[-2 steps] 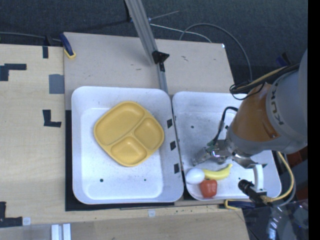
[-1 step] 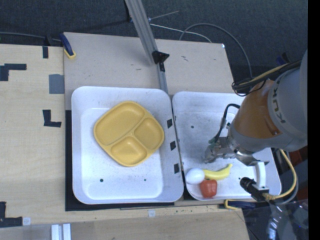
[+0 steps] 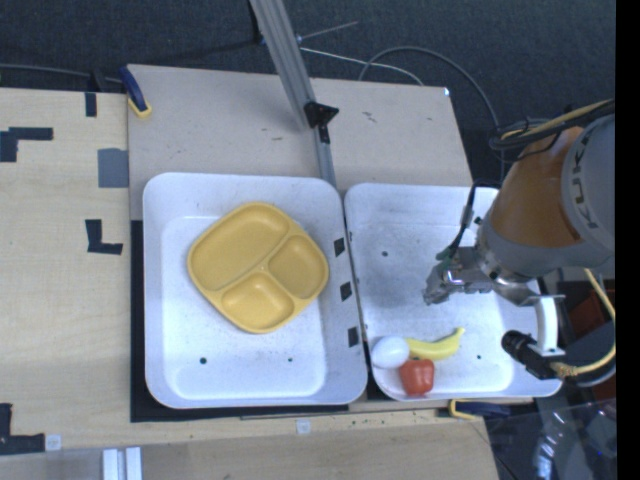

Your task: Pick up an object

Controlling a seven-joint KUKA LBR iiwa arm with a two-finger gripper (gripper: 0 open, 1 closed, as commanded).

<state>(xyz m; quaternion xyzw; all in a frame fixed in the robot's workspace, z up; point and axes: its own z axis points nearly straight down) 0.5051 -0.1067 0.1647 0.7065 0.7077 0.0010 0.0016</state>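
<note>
Nearby, claw (image 3: 441, 286) above banana (image 3: 438, 345).

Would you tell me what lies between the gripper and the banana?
In the camera view, only bare white bin floor separates the gripper from the banana.

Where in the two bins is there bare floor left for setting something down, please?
Left bin: a bare strip below the yellow plate. Right bin: bare floor between the divider and the gripper. It is crowded at its near edge: white egg, banana, red fruit.
</note>
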